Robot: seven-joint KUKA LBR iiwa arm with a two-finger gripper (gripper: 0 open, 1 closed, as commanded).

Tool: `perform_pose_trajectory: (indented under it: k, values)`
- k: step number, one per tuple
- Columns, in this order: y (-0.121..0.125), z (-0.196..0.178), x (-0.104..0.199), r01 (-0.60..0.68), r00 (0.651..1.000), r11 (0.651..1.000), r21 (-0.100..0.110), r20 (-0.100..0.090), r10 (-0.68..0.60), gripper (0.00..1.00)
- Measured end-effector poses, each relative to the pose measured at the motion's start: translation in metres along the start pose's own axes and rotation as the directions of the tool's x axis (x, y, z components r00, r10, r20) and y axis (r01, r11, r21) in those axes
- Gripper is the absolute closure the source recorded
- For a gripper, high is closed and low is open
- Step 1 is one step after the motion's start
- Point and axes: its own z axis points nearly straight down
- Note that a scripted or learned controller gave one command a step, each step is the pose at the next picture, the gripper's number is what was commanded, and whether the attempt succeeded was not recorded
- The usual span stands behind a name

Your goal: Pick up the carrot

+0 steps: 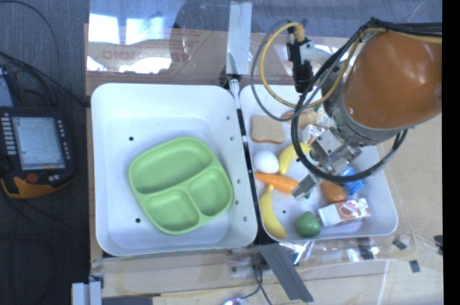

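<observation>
At the near rim of the right bin (pixel 384 224), the lime (pixel 307 224) lies just on the near side of the fingers (pixel 307 185). The milk carton (pixel 345 211) lies beside it, nearer the arm. A banana (pixel 269 216) curves along the bin's wall, near the fingers on the side away from the arm.

The carrot (pixel 277 183) lies flat just beside the fingers, away from the arm, with its thick end pointing at them. Whether it touches them cannot be told, nor whether the fingers are spread or pressed together, because the wrist and cables crowd that spot. Nothing shows between them.

An orange object (pixel 333 190) and a blue one (pixel 354 187) lie under the wrist. Past the carrot are the egg (pixel 267 162), a second banana (pixel 288 156) and a slice of bread (pixel 269 129). The green divided plate (pixel 180 185) sits well apart in the left bin (pixel 108 152).

The fingers seem to stand off the carrot's end, not over its middle. Closing there would likely clip only the tip, and the carrot could swivel or slide toward the egg. The close-packed egg and bananas could also be nudged, or caught in its place.
</observation>
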Motion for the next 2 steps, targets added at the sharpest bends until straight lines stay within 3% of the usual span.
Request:
perform_pose_trajectory:
  k: [1, 2]
  values:
    - [-0.006, 0.086, -0.017, -0.075, 0.997, 0.997, -0.008, 0.002, 0.075, 0.0]
    - [0.009, 0.176, 0.053, 0.315, 0.949, 0.949, 0.001, -0.008, -0.315, 0.0]
